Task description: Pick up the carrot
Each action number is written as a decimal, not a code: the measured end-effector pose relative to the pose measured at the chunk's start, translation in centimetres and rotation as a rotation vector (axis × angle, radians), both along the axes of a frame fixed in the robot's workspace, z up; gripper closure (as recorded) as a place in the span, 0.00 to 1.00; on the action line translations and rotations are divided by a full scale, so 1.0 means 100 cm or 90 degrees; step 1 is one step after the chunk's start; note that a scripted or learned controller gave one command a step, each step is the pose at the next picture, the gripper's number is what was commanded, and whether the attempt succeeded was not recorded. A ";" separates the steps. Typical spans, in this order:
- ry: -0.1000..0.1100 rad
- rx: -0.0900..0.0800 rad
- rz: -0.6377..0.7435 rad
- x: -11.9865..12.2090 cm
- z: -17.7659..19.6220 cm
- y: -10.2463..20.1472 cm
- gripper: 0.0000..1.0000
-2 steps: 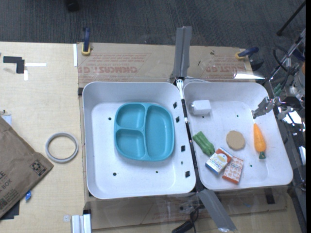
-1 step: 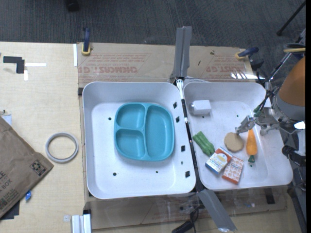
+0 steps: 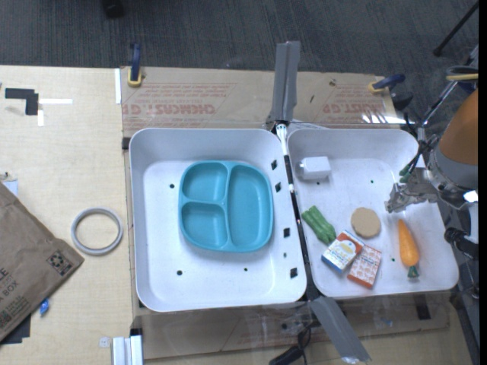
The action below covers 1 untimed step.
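- The gripper (image 3: 399, 201) hangs over the right bin (image 3: 358, 286), close to that bin's right wall; the grey arm with its orange band comes in from the right edge.
- Its fingers point down and toward the left, but they are small and blurred — I cannot tell whether they are spread or closed, and nothing shows between them.
- The carrot (image 3: 409, 244) lies on the bin floor just below the gripper and a little to its right, orange, long axis running up and down the view, green end at the bottom. It is apart from the fingers.
- Left of the gripper, slightly lower, sits a round tan disc (image 3: 366, 223).
- Further left and lower: two small cartons (image 3: 352, 258) side by side, and a green vegetable (image 3: 318, 225) lying at a slant.
- Up and to the left of the gripper is a white block (image 3: 314, 167), near the bin's upper left corner.
- Well to the left, in the other bin (image 3: 152, 204), rests a teal tray (image 3: 227, 206) with three compartments.
- Far left on the bench — outside both bins — lies a grey ring (image 3: 97, 230).
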State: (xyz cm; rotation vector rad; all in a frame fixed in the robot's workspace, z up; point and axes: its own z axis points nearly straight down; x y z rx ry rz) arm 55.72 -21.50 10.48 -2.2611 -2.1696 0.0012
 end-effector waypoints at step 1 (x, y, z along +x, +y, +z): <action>0.001 0.002 0.001 0.000 0.000 0.002 0.00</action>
